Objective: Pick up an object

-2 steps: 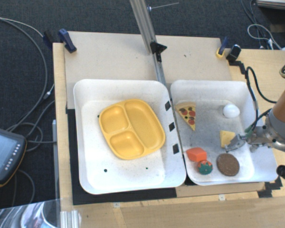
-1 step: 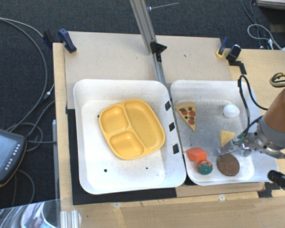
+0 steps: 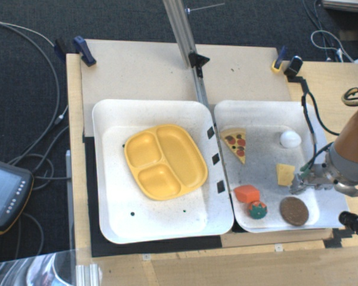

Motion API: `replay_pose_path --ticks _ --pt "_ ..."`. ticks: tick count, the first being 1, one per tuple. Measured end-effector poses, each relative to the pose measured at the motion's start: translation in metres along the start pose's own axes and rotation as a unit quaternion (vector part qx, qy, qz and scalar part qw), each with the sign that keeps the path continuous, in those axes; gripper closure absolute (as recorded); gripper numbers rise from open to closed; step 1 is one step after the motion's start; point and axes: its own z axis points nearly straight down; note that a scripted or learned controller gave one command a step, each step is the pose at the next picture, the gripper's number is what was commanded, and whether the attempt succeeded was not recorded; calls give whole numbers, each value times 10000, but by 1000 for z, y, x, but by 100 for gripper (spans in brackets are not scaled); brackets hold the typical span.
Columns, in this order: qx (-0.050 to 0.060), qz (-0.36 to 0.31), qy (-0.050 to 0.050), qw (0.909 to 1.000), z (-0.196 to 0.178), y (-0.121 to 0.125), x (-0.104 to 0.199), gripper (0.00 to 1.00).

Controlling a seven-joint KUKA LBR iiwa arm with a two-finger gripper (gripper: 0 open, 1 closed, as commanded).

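Camera view: pincer (image 3: 298, 183) hung low in right bin (image 3: 268, 109) near its right edge, between cheese (image 3: 285, 174) and cookie (image 3: 294, 211); grip state unclear.

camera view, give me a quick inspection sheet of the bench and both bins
surface: wooden bench bearing a left bin and a right bin, side by side.
job's things: right bin holds a pizza slice, white ball, yellow block, brown disc, orange piece and green piece.
clutter: yellow divided plate in the left bin.
grippers: gripper low over the right bin beside the yellow block; grip unclear.
cables: black cable across the right bin.
surroundings: handheld pendant, dark carpet.
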Motion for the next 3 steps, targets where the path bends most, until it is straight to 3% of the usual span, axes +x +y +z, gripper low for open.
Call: replay_pose_path --ticks 3 --pt "-20 -9 -19 10000 -138 5 0 100"
